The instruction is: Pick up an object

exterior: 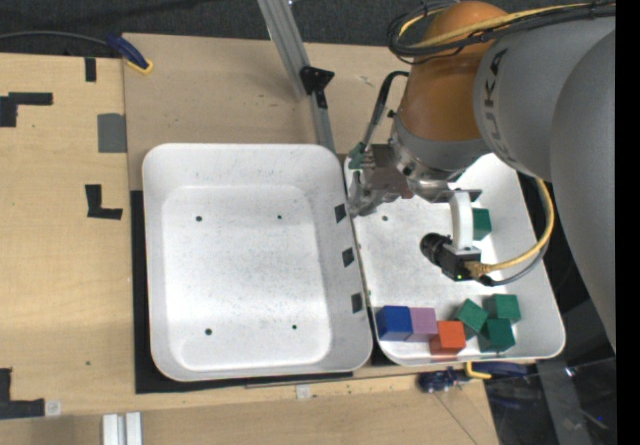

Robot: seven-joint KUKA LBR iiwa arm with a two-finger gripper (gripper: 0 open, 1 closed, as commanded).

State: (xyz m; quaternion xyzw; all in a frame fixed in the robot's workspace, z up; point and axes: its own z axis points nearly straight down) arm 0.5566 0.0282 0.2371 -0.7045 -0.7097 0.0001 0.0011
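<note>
In the camera view, the task looks to be at its early part: no object is lifted, and the picking is still to do. The gripper (372, 195) hangs low over the right bin (400, 243), close to the bin's far-left corner, beside the wall shared with the left bin (160, 233). If its fingers are open or closed, I cannot tell, because the wrist covers them.

The objects lie in the right bin. Along its near edge there is a blue block (394, 322), and just beside it a lilac block (424, 321), then an orange block (450, 336). A group of green blocks (488, 319) lies at the near-right corner of this bin. One more green block (481, 224) is near the bin's right side, partly behind the arm. All of them are apart from the gripper. I see nothing lying in the left bin, only dark specks on its floor.
</note>
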